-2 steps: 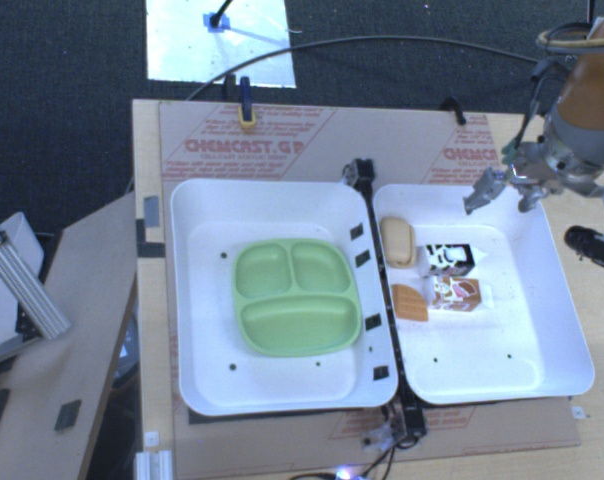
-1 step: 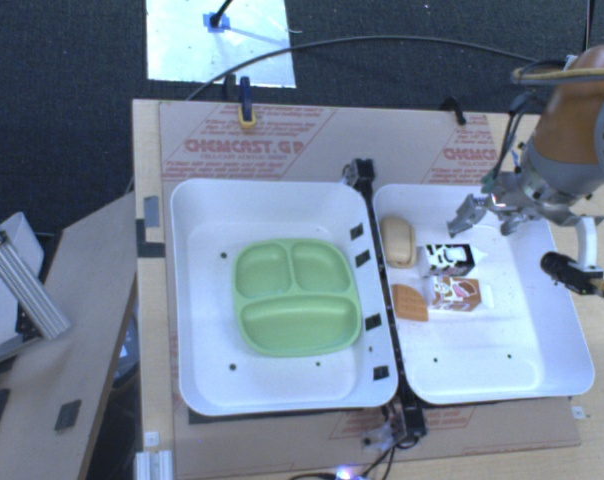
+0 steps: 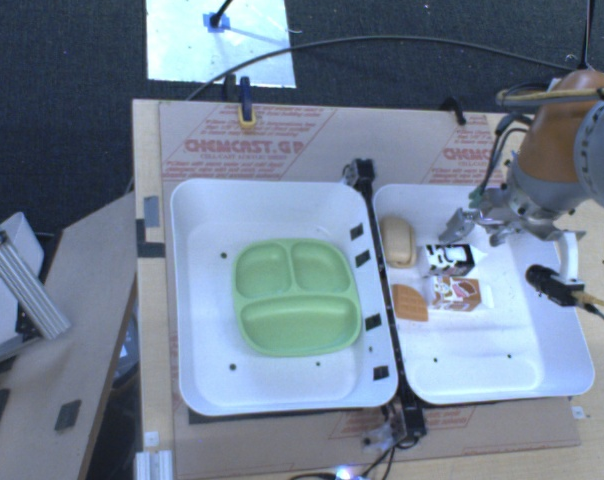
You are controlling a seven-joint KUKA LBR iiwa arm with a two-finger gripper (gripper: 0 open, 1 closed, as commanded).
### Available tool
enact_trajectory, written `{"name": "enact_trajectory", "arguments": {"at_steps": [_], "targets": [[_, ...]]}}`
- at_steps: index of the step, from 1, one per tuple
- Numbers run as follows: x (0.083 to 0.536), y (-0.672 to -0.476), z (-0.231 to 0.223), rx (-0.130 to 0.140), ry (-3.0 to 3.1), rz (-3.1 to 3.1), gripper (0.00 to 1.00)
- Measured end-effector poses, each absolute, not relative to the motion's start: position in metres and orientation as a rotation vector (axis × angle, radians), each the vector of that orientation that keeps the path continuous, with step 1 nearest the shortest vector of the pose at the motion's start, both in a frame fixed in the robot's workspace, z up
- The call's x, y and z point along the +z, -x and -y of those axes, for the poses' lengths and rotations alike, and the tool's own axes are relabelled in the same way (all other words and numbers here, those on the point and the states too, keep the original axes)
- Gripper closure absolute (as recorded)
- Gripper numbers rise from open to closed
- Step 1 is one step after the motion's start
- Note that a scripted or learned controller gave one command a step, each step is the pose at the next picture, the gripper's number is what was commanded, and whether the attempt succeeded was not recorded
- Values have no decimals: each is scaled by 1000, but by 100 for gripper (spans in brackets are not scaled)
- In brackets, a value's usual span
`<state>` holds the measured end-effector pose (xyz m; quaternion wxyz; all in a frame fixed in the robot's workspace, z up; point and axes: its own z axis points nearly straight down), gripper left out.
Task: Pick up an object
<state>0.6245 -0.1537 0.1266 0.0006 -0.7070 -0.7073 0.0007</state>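
White plastic forms both bins on the worktop point(image 3: 182, 128), set side by side so that one can feed the other. The left bin point(image 3: 207, 368) holds just a green tray point(image 3: 296, 296) with three compartments, lying flat near the middle, probably a place to drop things.

The right bin point(image 3: 502, 368) carries the loose things, bunched in its left half near the divider. A tan bun point(image 3: 398, 240) lies furthest from the near edge, an orange wedge point(image 3: 410, 303) nearest, and between them to the right sit a black-and-white box point(image 3: 450, 258) and a flat printed packet point(image 3: 456, 293), these two touching or nearly so. Any of them would serve as the object to lift.

The grey arm point(image 3: 572, 158) reaches in from the right, bent low over the far part of the right bin. Its pincer point(image 3: 462, 226) hangs just above and to the right of the black-and-white box, tilted down toward it, which suggests that box is the target. I cannot tell how wide it stands, for the tip is small and blurred against the white floor, and nothing can be made out in its grip.

By my judgement the pick is not yet made. The crowding is the risk, since the packet lies so close that a descent could nudge it.
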Motion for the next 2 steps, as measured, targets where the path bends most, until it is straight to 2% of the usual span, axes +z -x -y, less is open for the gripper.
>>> {"name": "enact_trajectory", "arguments": {"at_steps": [1, 2], "targets": [[100, -626, 153, -4, 2222, 2225, 0], [109, -626, 153, -5, 2224, 2224, 100]]}}
